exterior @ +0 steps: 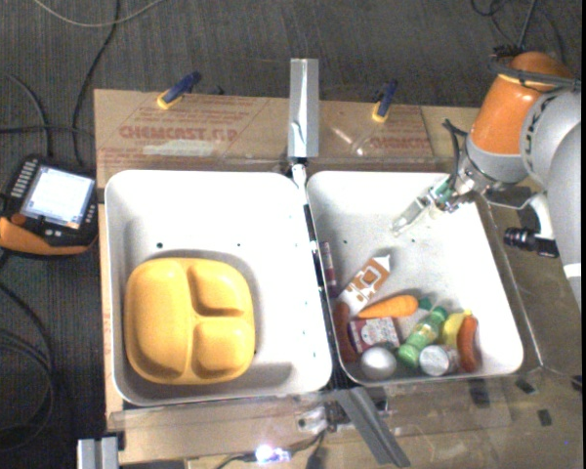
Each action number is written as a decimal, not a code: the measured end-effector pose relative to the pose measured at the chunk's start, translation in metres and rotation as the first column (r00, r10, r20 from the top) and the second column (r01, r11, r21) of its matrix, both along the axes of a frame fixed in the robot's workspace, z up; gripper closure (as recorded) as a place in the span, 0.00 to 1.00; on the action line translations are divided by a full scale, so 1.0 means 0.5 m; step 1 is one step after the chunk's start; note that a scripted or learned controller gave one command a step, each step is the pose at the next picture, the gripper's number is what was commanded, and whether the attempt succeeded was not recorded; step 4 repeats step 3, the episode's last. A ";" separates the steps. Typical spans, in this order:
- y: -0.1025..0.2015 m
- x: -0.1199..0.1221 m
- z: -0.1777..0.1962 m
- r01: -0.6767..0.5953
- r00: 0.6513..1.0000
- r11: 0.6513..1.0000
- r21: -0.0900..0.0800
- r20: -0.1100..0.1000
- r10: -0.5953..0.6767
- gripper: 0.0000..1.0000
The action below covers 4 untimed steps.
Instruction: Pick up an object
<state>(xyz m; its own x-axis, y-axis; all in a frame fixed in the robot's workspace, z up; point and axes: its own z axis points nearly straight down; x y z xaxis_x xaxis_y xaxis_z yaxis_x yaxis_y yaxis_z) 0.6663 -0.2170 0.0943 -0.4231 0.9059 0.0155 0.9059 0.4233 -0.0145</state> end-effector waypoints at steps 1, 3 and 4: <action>-0.001 0.006 0.022 -0.002 1.000 1.000 -0.011 0.016 0.002 1.00; 0.002 0.004 0.020 -0.003 1.000 1.000 -0.006 0.009 0.003 0.00; 0.002 0.004 0.020 -0.003 1.000 1.000 -0.006 0.009 0.003 0.00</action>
